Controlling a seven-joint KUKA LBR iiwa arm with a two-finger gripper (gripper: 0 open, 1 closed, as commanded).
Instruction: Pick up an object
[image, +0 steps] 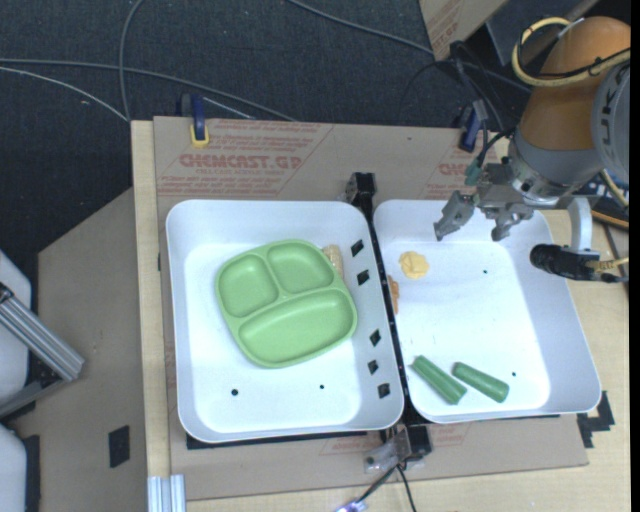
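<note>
I look down on two white bins side by side on a brown board. The left bin (200, 320) holds a green divided plate (288, 300), tilted a little, lying toward the bin's middle and far right, with bare white floor along the left wall and the near edge. A small tan piece (333, 260) peeks out at the plate's far right corner, close to the divider (372, 300) between the bins. The right bin (540, 330) holds a small yellow lump (414, 264) near its far left corner, apart from the walls, and two green sticks (460, 380) lying side by side near the near edge, just apart from each other. A small orange bit (394, 293) sits against the divider on the right bin's side. The wide middle of the right bin's floor is bare. My gripper (470, 226) hangs above the right bin's far edge, to the right of the yellow lump and well apart from the sticks; its two fingers (447, 222) are spread wide with nothing between them. The arm (560, 120) rises to the upper right.
</note>
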